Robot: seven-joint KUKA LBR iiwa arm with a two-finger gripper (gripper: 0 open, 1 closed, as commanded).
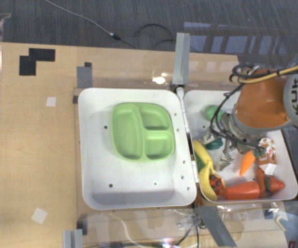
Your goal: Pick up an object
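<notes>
The right bin (292, 190) holds several toy foods. A yellow banana (203, 163) lies along its left wall, and a small orange carrot (246, 163) sits mid-bin. A long red-orange piece (241, 190) lies at the front beside a red piece (271, 183). At the back is a green item (210, 111), partly hidden by the arm. My gripper (224, 158) hangs low in this bin under the orange band (260, 105), between the banana and the carrot and just beside a teal item (214, 143). I see nothing held in it.
The left bin (94, 190) holds a green divided plate (141, 131). A white printed packet (267, 152) lies at the right bin's right side. A metal post (181, 61) stands behind the divider between the bins. Black cables loop over the arm.
</notes>
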